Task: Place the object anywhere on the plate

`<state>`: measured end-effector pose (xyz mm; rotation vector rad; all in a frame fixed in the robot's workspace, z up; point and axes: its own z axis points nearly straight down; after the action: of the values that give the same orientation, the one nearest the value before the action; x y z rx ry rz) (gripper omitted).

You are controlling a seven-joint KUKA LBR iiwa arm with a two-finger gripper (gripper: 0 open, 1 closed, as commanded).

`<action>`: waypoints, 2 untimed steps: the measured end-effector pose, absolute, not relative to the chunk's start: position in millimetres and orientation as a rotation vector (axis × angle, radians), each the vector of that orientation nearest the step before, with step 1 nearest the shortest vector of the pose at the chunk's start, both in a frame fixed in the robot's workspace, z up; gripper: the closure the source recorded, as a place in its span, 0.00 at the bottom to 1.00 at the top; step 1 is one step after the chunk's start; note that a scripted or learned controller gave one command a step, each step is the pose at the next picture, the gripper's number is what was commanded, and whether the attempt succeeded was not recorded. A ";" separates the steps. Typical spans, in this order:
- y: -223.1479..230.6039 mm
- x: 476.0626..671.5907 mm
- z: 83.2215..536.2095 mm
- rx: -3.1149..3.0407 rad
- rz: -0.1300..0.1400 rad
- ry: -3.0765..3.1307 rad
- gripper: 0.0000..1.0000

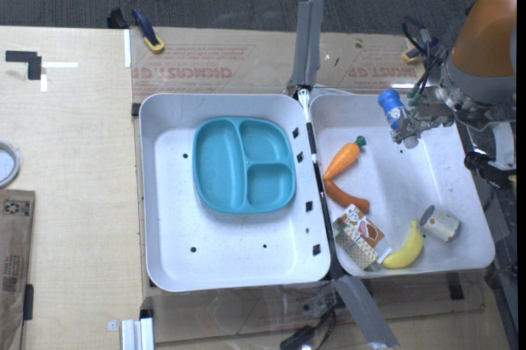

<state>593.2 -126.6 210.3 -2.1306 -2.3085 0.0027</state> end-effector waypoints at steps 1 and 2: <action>-59.0 647.8 202.6 -2.082 0.002 -2.353 1.00; 15.0 601.5 190.9 -1.982 0.003 -2.437 1.00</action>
<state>601.5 15.0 190.9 -1.9816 -2.4369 0.0033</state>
